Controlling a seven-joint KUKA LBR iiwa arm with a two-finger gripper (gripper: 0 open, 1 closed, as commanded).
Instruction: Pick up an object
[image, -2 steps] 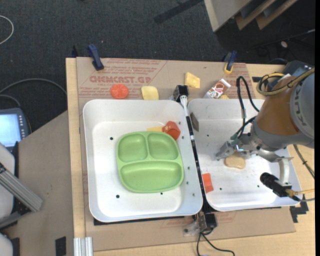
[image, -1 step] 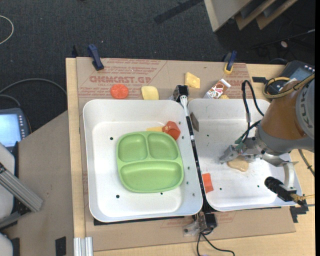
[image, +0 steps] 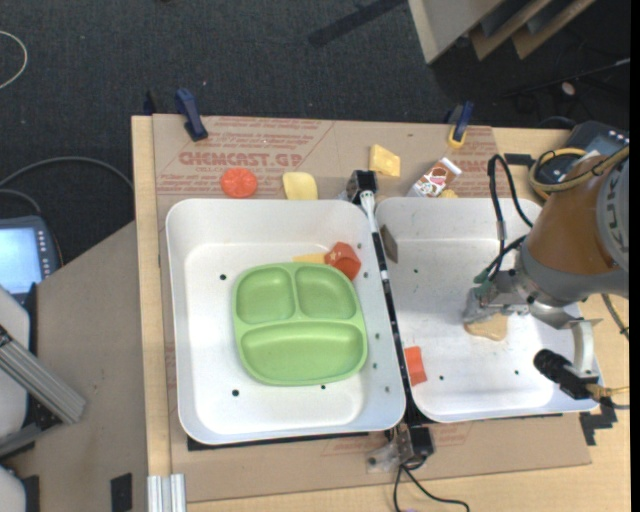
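Low, tool (image: 487, 306) touches tan piece (image: 489, 329) (right bin (image: 440, 395)).

Even, fairly bright overhead light, no hard highlights. White bins (image: 190, 330) near blown out, little surface detail left. Soft, short shadows: under the green tray (image: 298, 325), along bin walls, beneath the arm (image: 570, 240) on the right bin floor. Dark floor top left is murky. Overall slightly soft, low resolution; print on the cardboard tabletop (image: 240, 150) barely legible. Arm's near edge looks blurred. No obvious edge distortion.
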